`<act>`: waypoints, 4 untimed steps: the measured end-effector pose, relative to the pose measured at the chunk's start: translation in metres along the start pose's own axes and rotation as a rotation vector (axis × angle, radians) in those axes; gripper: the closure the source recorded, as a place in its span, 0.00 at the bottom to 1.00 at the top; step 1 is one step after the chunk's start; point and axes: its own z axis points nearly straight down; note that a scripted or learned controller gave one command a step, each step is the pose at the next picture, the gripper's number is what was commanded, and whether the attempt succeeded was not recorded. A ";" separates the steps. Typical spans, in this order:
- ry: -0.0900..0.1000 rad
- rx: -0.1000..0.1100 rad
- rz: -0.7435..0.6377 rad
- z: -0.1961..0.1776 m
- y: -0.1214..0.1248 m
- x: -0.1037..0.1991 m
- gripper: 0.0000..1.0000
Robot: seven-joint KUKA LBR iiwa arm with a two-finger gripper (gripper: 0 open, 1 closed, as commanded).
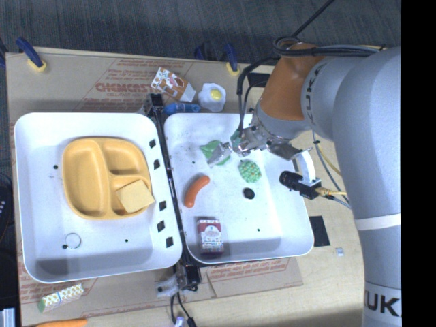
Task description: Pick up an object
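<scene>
The arm is reaching in from the right over the right bin [289, 240], its orange band sitting above the wrist. The gripper [240, 144] is hanging low near the bin's upper middle, just beside a green crumpled object [213, 151]. Whether it is open, closed or gripping anything cannot be told at this resolution.

The right bin is holding several candidates. The green crumpled object is lying nearest the gripper, possibly touching it. A green round ball [250, 171] is resting just below the gripper, and a small black disc [248, 194] is lying below that. An orange sausage-shaped toy [197, 189] is lying slantwise toward the bin's left wall, well apart from the gripper. A red box [210, 235] is lying near the front wall.

The left bin [27, 182] is holding a yellow divided tray [88, 176] with a yellow block [135, 196] resting in its lower right compartment.

Judgement: the green crumpled object is the likely target. It is appearing light and soft, probably yielding under pressure, so a pinch across its bulkiest middle fold is advisable. The ball is looking liable to roll away if nudged. The sausage toy is likely smooth and best taken across its narrow waist.
</scene>
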 end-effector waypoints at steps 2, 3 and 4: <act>0.000 0.001 0.281 0.037 -0.072 0.074 0.00; 0.001 0.000 0.083 0.037 -0.105 0.085 0.00; 0.003 0.001 0.335 0.037 -0.118 0.089 0.00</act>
